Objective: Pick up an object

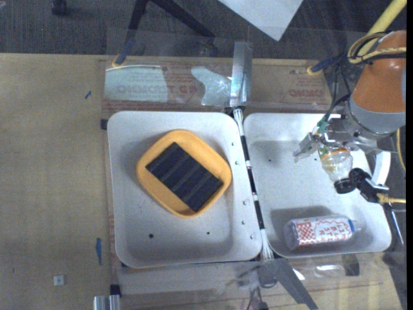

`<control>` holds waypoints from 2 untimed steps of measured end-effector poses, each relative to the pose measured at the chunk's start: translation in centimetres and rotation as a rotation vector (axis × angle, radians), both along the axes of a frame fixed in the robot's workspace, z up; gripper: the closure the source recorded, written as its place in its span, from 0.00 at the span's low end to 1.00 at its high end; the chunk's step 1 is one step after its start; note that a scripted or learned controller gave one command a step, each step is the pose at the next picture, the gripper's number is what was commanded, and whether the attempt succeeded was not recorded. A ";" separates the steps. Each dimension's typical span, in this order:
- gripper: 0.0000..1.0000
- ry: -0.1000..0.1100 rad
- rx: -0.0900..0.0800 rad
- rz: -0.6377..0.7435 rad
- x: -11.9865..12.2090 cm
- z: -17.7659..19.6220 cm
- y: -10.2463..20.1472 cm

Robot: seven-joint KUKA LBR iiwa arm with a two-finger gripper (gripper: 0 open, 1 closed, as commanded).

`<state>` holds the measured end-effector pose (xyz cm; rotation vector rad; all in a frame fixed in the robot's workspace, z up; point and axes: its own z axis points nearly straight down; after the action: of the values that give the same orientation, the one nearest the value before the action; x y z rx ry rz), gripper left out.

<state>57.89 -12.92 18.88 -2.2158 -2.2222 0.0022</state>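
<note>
The right white bin [277,173] holds a small cylinder wrapped in a red-and-white checked label with a pale blue cap [321,231], lying on its side near the bin's front wall, its long axis running left to right and the cap pointing to the right. It looks like a light tube or small bottle with a smooth printed skin, so it is probably stiff enough to squeeze a little but slippery, and, being round, it may roll toward the wall if it is pushed from one side only. The safest hold seems to be across the middle of the body, with one finger on each long side, and not at the cap end. The pincer [332,148] hangs over the upper right part of the same bin, under the grey wrist with the orange band [381,86]. A small clear, yellowish thing [335,160] is seen just below it, but whether it is held between the fingers cannot be told, and how wide the pincer stands cannot be told either. The cylinder lies well apart from the pincer, nearer the front of the bin and slightly to the left. In the left white bin [129,237] rests a yellow rounded case with a dark ribbed panel [184,173], tilted; it is broad and probably harder to span.
</note>
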 end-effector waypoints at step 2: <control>0.00 -0.006 0.000 0.243 6.1 -10.2 -0.4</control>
<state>63.97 -13.29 8.72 -1.9331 -2.4781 -0.0039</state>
